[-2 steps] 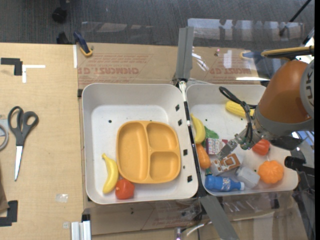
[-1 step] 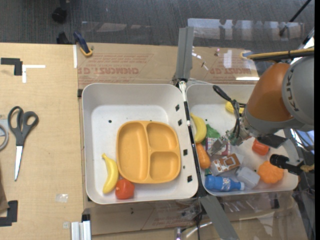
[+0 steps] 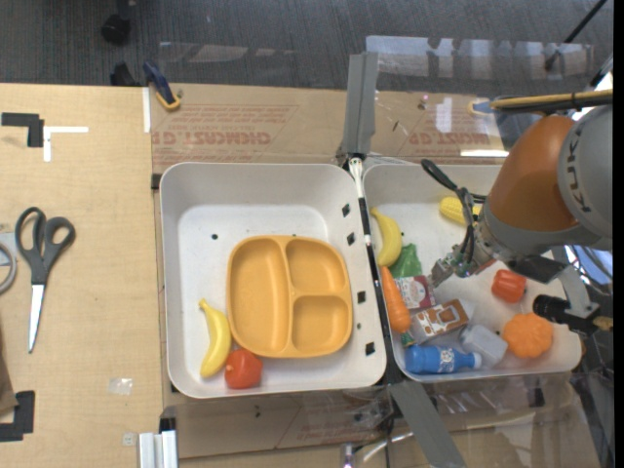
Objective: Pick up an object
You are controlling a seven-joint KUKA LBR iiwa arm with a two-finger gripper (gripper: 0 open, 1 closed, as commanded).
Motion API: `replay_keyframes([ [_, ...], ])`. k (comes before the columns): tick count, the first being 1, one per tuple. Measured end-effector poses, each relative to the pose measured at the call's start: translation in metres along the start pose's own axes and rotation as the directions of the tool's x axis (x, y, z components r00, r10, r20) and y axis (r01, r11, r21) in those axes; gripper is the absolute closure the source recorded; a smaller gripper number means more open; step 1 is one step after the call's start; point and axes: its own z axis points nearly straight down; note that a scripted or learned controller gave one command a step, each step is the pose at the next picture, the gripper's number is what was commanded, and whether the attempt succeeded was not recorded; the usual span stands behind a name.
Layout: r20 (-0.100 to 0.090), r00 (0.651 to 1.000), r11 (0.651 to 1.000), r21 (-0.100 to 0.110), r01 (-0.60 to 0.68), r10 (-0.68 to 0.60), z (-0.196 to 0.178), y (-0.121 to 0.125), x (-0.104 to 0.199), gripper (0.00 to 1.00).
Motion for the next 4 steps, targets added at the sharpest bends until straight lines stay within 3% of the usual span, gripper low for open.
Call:
replay_keyframes([
  [1, -0.007, 0.924, 0.924, 0.013, -0.383, 0.383, 0.017, 0.065, -0.047, 1.0],
  [2, -0.011, 1.0, 1.0, 0.007, 0.016, -0.016, 0.016, 0.001, -0.077, 1.0],
  [3, -0.013, 0.803, 0.803, -0.004, 0.595, -0.595, 0.016, -0.043, -0.107, 1.0],
  [4, -0.015, 0.885, 0.885, 0.0, 0.466, -0.466, 0.016, -0.08, -0.039, 1.0],
])
